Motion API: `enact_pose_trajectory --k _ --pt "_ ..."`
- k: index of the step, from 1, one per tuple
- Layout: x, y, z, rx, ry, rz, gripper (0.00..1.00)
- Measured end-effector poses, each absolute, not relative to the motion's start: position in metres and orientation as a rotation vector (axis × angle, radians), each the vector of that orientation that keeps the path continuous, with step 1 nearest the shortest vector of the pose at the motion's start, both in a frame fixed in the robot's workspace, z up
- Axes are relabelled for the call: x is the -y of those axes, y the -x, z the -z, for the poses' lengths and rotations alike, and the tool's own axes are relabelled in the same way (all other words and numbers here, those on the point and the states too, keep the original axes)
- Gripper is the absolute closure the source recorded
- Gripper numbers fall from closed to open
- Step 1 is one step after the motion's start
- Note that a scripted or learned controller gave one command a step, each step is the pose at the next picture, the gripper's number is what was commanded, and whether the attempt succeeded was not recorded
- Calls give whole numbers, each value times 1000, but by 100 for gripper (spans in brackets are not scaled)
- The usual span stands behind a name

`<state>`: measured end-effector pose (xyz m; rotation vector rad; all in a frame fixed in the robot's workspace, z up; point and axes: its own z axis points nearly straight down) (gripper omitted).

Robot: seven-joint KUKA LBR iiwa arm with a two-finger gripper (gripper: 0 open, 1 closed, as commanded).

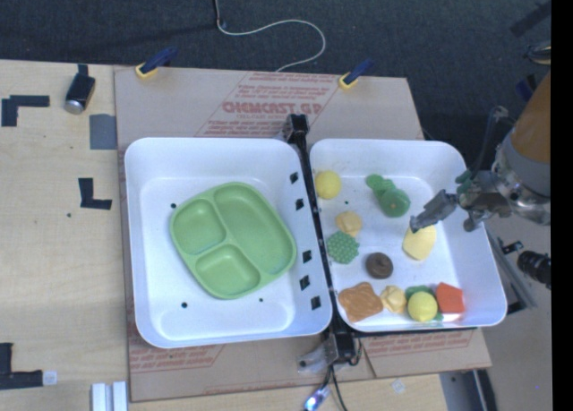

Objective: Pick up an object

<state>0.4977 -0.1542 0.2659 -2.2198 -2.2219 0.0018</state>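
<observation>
The right bin (448,157) holds several toy foods. Among them are a yellow lemon (328,185), a green piece (389,196), a pale yellow piece (419,243), a brown doughnut (380,265), a slice of toast (361,301), a yellow-green ball (422,305) and a red block (449,299). My gripper (445,221) hangs over the bin's right side and stands open. Its left finger (428,213) ends just above the pale yellow piece. Nothing sits between the fingers.
A green divided plate (233,239) lies in the left bin (143,221). A small yellow chunk (349,222) and a green knobbly piece (342,246) sit near the divider between the bins. Another yellow bit (392,297) lies beside the toast.
</observation>
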Motion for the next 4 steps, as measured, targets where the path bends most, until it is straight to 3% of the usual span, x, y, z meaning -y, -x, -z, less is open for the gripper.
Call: enact_pose_trajectory --k 1,2,3,4 --pt "13 -499 -179 2228 2197 -5 0" --pt "22 -500 -193 2220 2215 -6 100" --pt "-26 -484 -276 2230 2215 7 100" --pt "-48 -484 -309 2226 2216 2 100"
